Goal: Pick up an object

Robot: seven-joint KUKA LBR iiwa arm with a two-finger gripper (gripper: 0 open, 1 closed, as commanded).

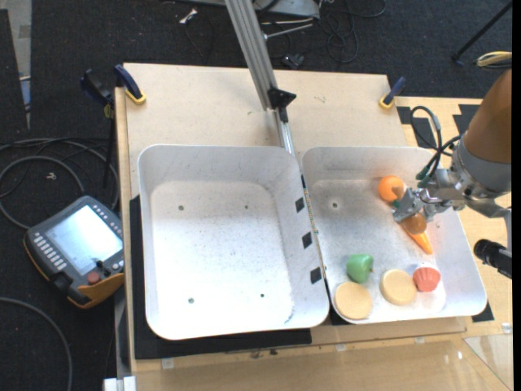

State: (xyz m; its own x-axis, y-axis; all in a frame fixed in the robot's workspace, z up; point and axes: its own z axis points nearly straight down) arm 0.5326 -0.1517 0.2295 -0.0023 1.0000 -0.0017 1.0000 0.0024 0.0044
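Carrot [420, 238] lies in right bin [342, 169], upper right part, orange ball [390, 187] near at 10 o'clock. Gripper [409, 209] sits low over carrot's top end; finger state cannot tell. Step likely reach-and-grasp. Next move calls for firm closure on carrot, then straight lift. Green piece [359, 265], two tan discs [398, 287], red piece [426, 279] toward 6 o'clock.

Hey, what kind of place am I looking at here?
Likely a robotics lab: a teach pendant lies on the floor among loose cables, white bins sit on a clamped bench, and the claw hangs over toy food.
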